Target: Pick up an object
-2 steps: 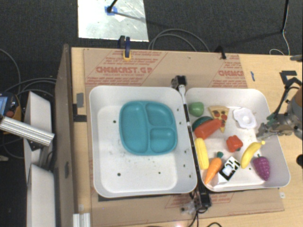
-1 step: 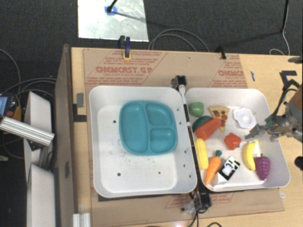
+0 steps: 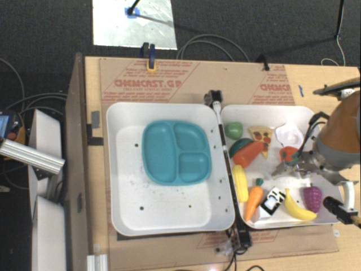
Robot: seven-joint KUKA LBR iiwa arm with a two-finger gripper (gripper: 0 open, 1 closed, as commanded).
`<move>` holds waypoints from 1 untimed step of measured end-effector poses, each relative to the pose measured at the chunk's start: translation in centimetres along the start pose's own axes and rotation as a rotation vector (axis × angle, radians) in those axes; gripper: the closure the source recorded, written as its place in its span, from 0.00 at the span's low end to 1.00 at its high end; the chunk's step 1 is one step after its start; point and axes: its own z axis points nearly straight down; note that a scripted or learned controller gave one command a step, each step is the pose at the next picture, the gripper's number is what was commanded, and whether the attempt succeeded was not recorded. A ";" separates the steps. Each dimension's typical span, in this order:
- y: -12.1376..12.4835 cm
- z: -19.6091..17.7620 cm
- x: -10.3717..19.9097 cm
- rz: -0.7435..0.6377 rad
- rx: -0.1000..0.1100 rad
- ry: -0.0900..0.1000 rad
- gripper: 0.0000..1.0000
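The gripper [image 3: 289,165] is hanging low in the right bin [image 3: 271,113] among toy foods — whether it is gripping anything, I cannot tell. A banana [image 3: 297,206] is lying near it; the teal plate [image 3: 176,153] is sitting in the left bin [image 3: 127,168].

Arm [image 3: 341,134] entering from the right edge, orange band uppermost, wrist angled down and leftward; gripper [image 3: 289,168] held low, its thin metal fingers pointing left.

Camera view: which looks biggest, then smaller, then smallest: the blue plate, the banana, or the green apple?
1. blue plate, by far the biggest.
2. banana.
3. green apple, smallest.
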 end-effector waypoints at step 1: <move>12.3 1.0 -2.1 -0.005 -0.004 0.000 0.00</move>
